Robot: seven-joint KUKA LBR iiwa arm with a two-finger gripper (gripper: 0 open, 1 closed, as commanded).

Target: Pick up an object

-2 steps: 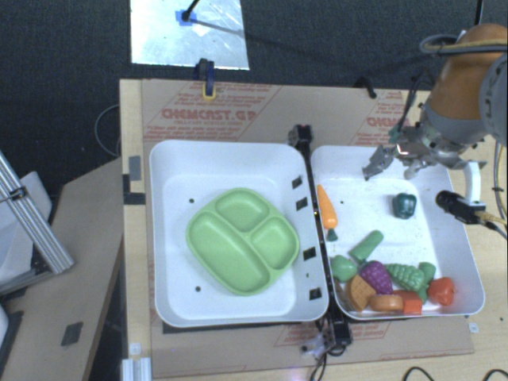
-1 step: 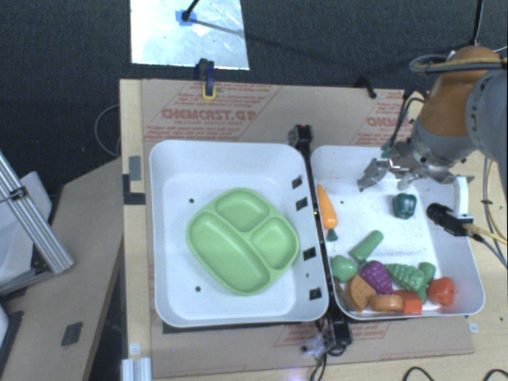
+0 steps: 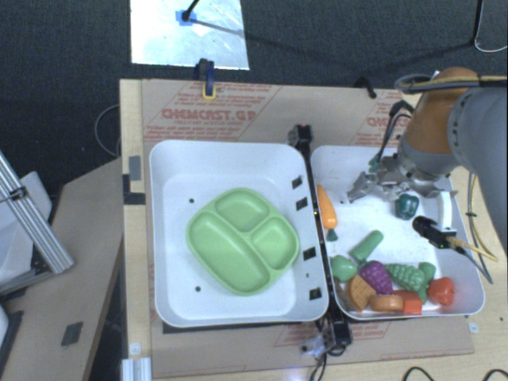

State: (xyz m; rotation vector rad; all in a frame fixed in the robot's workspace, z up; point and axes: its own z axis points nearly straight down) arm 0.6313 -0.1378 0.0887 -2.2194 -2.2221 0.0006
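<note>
We saw two white bins side by side. The left bin [image 3: 171,213] held a green plate [image 3: 242,240] with three parts. The gripper [image 3: 367,182] hung low over the top of the right bin [image 3: 349,161], and its jaws were spread apart with nothing in them. The toy food lay in that bin: an orange carrot [image 3: 325,205] by the left wall, a purple toy [image 3: 376,277] and a red one [image 3: 441,290] near the bottom.

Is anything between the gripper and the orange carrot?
Nothing visible. The gripper hangs over the right bin, and bare white floor lies between it and the carrot by the bin's left wall. The other toys sit lower down.
</note>
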